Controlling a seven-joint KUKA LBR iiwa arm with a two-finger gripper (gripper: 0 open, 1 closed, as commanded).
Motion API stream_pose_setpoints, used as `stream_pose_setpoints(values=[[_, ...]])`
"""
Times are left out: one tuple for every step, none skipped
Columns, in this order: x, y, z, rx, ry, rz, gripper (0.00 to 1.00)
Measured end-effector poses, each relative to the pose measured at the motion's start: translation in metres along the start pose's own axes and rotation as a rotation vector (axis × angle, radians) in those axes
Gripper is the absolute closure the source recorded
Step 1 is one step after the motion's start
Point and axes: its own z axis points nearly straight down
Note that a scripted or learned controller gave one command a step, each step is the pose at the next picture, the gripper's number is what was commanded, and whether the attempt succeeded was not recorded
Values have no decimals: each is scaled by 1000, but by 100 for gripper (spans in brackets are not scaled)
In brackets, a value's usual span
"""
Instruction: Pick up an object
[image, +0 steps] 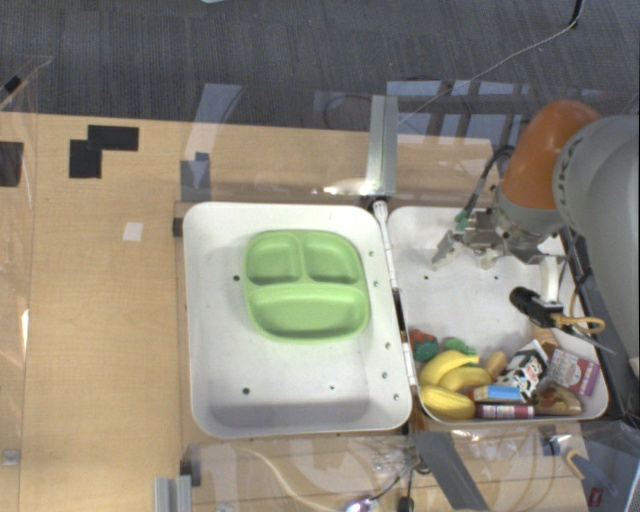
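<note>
The gripper (465, 254) hangs over the far part of the right bin (450, 310), its two thin metal fingers spread apart with nothing between them. Under it is the bin's bare, smooth white floor.

The things to pick lie heaped along that bin's near edge, well apart from the gripper. A bunch of glossy yellow bananas (452, 376) sits toward the near left corner, with a knobbly green piece (427, 351) touching its far side and a small red piece (416, 338) just beyond. To the right stands a tilted carton (522, 375) printed in black and white, the print too small to read. A slim red and pink tube (503, 411) lies along the near edge below it, and a pink box (576, 372) rests at the near right corner.

The left bin (205, 330), shallow with rounded corners, bears a matte green plastic divided plate (303, 283) near its middle: two small wells on the far side, one long well on the near side
</note>
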Motion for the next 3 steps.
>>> stream_pose_setpoints(values=[[29, 24, -21, 8, 1, -16, 0], [58, 26, -97, 6, 1, -176, 0], [18, 9, -3, 6, 1, -250, 0]])
